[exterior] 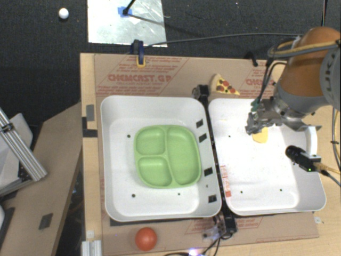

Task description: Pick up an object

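Yellow object [260, 137] in right bin [277, 196], upper middle, right under gripper [254, 126], touching or nearly so. Gripper opening impossible to tell. Green divided tray [167, 156] in left bin [114, 143].

The right bin [266, 196] has a broad bare white floor across its lower and left parts. In its upper middle the claw [254, 126] hangs just over a small yellow object [260, 137], with the grey arm [306, 84] crossing the upper right corner. A green divided tray [167, 156] takes up the middle of the left bin [114, 143], leaving bare strips around it. A black-clipped ridge [210, 153] runs between the bins.
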Controlling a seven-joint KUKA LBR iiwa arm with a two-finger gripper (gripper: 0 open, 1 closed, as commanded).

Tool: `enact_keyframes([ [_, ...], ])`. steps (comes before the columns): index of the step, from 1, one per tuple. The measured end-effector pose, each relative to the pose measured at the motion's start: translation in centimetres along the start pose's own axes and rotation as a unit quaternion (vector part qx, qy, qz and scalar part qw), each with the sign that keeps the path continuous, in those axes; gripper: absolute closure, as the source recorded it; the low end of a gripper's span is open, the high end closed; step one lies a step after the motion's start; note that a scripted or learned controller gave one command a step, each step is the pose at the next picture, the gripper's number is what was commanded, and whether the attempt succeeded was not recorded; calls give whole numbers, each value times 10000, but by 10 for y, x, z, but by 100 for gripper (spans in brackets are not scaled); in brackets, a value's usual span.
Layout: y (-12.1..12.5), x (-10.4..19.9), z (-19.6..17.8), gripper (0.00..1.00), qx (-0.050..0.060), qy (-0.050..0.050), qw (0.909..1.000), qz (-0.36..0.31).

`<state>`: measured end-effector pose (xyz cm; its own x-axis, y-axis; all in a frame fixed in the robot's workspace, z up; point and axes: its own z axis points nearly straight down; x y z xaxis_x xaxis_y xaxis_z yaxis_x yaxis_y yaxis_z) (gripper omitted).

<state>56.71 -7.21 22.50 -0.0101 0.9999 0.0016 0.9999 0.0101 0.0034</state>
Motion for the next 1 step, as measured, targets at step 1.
enact_keyframes([
  [1, -4, 44, -1, 100, 8, -1, 10000, 4],
])
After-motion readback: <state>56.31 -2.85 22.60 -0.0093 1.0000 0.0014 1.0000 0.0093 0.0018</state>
